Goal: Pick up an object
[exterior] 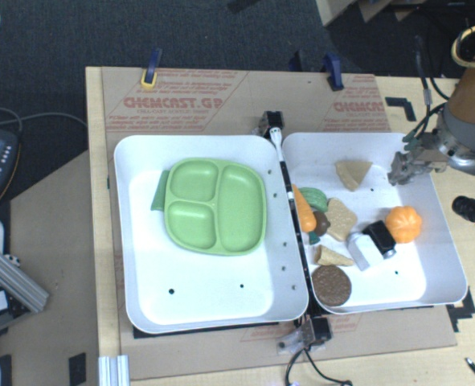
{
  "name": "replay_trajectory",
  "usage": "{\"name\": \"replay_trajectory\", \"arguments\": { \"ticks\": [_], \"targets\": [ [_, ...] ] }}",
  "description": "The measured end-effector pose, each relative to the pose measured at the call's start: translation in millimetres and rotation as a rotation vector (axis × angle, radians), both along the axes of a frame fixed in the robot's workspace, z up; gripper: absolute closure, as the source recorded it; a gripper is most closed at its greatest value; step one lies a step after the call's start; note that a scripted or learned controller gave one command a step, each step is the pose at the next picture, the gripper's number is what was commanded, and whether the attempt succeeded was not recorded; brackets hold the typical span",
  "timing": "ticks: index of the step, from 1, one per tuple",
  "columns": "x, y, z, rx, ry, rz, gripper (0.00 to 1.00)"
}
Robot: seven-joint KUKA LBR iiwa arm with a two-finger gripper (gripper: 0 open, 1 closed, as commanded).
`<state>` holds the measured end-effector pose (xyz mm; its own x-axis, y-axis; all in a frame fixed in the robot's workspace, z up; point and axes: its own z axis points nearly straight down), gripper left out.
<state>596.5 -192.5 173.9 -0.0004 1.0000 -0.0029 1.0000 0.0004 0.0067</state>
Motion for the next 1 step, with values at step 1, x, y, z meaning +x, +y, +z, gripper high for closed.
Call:
{"name": "replay_trajectory", "arguments": {
  "ticks": [1],
  "targets": [
    [1.7, -0.6, 54.5, -0.001, -0.002, 0.001, 1.0]
  ]
}}
